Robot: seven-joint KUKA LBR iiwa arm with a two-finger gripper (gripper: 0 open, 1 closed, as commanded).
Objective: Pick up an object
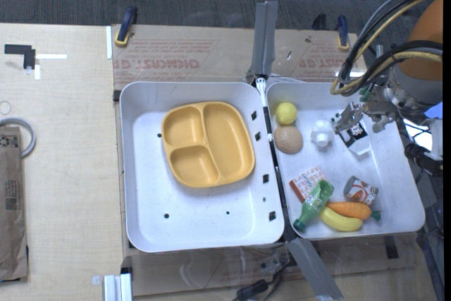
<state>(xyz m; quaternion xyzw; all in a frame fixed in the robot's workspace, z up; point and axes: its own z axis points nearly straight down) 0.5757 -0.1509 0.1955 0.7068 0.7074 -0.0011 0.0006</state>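
The gripper point(350, 123) hangs over the cluttered bin point(398, 222), its tip muddled among cables, so whether it is open or closed cannot be told. A blurred white lump point(321, 134) lies just beside it, with a yellow ball point(286, 113) farther on.

Red lettering reading "CHEMCAST GP" is seen upside down on the brown sheet point(169, 56) behind the two bins, and it is repeated further right on the same sheet. Black print is carried by the brown paper bag point(10, 201) at the left edge, and print by the red-and-white packet point(306, 183) and the orange-and-white packet point(361, 190), but none of it can be read.
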